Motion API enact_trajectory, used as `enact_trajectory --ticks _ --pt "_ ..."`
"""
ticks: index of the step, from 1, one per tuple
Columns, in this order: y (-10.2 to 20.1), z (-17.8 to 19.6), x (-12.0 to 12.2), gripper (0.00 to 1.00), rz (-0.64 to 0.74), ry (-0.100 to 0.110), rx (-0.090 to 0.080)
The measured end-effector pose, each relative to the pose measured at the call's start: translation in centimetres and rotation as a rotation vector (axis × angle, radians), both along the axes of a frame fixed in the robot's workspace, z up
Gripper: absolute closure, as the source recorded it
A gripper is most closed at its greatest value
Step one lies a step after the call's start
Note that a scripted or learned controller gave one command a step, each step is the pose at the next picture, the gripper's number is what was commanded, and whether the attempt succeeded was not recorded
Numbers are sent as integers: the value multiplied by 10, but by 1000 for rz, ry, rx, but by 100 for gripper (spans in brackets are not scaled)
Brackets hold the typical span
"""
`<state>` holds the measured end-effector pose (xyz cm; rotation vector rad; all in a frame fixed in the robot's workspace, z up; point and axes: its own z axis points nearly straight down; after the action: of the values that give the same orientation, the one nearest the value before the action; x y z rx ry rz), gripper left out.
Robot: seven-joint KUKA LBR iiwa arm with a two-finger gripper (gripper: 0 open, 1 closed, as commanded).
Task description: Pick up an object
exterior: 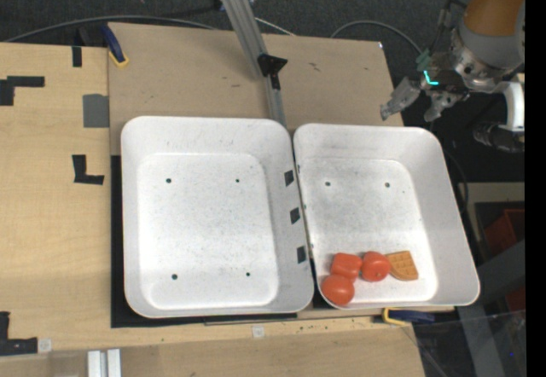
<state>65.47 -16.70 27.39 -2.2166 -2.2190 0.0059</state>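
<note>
Three small red tomato-like pieces point(345, 265) point(374, 266) point(338, 288) lie clustered in the near corner of the right bin point(358, 196). An orange cracker-like piece point(402, 265) rests just right of them. My gripper point(416, 102) hangs above the far right corner of that bin, outside its rim, well away from the objects. Its two fingers point(394, 102) stand spread apart with nothing between them.
The left bin point(205, 213) sits beside the right one. A slanted metal pole point(243, 21) rises from behind the bins' shared edge. The wooden bench point(51, 153) stretches to the left with black tape marks.
</note>
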Motion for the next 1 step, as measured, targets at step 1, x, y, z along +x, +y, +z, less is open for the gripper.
enact_trajectory --ticks 1 --pt "0 3 1 0 1 -5 -2"
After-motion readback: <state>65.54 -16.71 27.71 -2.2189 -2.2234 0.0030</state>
